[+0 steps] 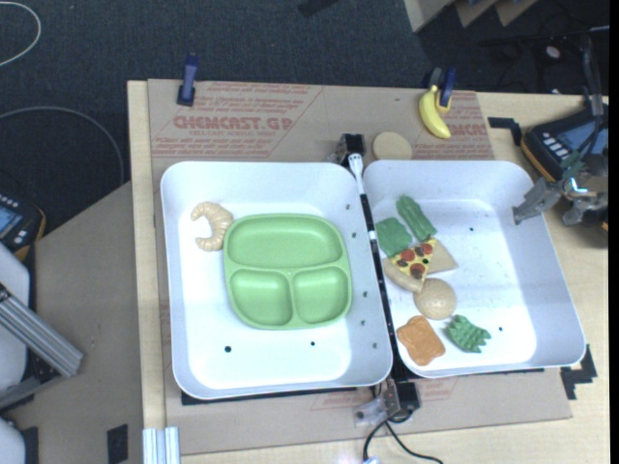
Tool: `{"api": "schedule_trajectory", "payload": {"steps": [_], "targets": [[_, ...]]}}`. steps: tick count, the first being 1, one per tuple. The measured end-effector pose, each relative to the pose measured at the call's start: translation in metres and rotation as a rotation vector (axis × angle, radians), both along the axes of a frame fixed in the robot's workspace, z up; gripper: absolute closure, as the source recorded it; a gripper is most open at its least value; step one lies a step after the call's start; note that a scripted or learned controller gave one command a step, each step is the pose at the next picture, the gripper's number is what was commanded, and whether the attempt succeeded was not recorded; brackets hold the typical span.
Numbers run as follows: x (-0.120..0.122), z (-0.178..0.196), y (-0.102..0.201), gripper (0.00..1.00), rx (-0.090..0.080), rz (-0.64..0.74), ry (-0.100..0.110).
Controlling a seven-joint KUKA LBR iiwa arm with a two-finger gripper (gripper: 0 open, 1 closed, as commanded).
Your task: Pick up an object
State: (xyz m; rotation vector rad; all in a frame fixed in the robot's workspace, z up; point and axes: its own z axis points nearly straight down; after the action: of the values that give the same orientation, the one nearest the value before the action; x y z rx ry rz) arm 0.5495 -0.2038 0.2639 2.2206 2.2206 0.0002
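The right bin [542, 288] holds several toy foods. Two green vegetable pieces [406, 222] lie near its left wall, with a pizza slice [416, 261] just below them. Further down sit a beige round ball [436, 298], an orange chunk [421, 340] and a green leafy piece [467, 334]. My gripper [553, 201] hangs over the bin's upper right rim, far from all the food. Its fingers [530, 205] are spread open with nothing between them.
In the left bin [193, 327] a green divided plate [287, 269] lies beside a croissant [212, 223]. On the cardboard behind the bins rest a banana [434, 114] and a beige disc [392, 146]. Dark equipment [566, 143] sits at the right.
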Motion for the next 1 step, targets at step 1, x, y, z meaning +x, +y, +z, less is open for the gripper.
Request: {"api": "schedule_trajectory", "payload": {"steps": [1], "targets": [[-0.05, -0.1514, 0.0726, 0.0, 0.01, 0.003, 0.02]]}}
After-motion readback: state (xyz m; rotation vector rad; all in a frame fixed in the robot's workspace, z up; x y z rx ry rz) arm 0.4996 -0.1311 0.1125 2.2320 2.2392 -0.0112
